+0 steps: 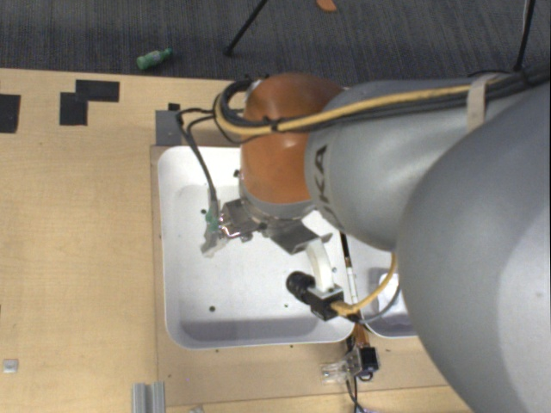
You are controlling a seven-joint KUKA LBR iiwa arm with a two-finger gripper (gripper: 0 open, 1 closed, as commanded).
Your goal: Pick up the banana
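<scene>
My arm reaches in from the right and covers most of the two bins. Its orange band [280, 140] hangs over the back of the left white bin [185, 317]. Below the band the gripper [254, 224] points down at the bin's middle, close above the floor. A small green and white fitting [211, 228] on a black cable sticks out at its left side. A white bracket with a black knob [303, 287] juts toward the bin's front. The arm hides whatever lies under the gripper and in the right half of this bin.
A corner of the right bin [387, 321] shows under the arm. Yellow and black cables [232, 119] loop off the wrist. Black tape marks [86, 100] lie on the wooden bench at the left. A small clear connector [344, 368] sits by the front edge.
</scene>
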